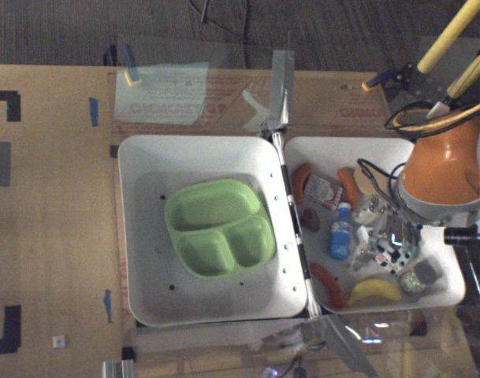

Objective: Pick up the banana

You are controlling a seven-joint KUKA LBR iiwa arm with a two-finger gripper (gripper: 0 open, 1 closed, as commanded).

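The yellow banana lies near the front edge of the right bin, curved, with a red sausage just to its left. My gripper hangs over the middle of that bin, a little behind the banana and apart from it. The orange-banded wrist covers the bin's back right part. Nothing shows as held.
The right bin also holds a small blue bottle, a carrot, a brown sausage, a packet and a grey-green block right of the banana. A green divided plate lies in the left bin.
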